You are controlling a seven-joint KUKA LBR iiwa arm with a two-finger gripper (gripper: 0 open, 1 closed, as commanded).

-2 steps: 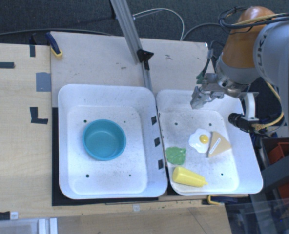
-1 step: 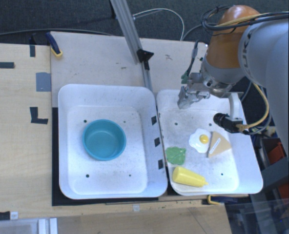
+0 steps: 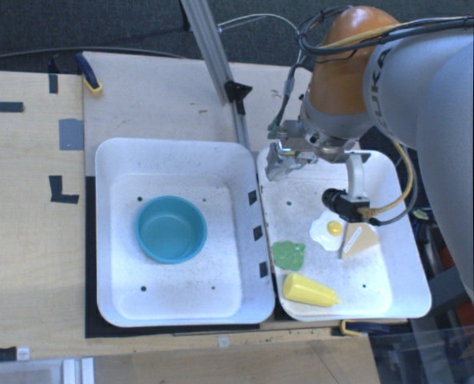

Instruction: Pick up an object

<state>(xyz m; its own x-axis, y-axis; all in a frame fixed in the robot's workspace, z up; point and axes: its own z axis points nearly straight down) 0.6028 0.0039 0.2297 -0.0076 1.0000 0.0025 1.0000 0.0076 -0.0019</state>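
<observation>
The right bin [image 3: 409, 290] holds a green leafy piece [image 3: 288, 255], a yellow corn-like piece [image 3: 309, 291], a fried egg toy [image 3: 330, 232] and a pale cheese wedge [image 3: 361, 240]. In the left bin [image 3: 113, 294] rests a blue bowl [image 3: 170, 229]. My gripper [image 3: 279, 165] hangs over the far left corner of the right bin, well above the green piece and apart from every object. I see nothing held in it.
The grey arm with its orange band [image 3: 345, 62] covers the far right of the right bin. A slanted metal pole [image 3: 213, 46] rises behind the bins. The divider between the bins lies just left of the gripper.
</observation>
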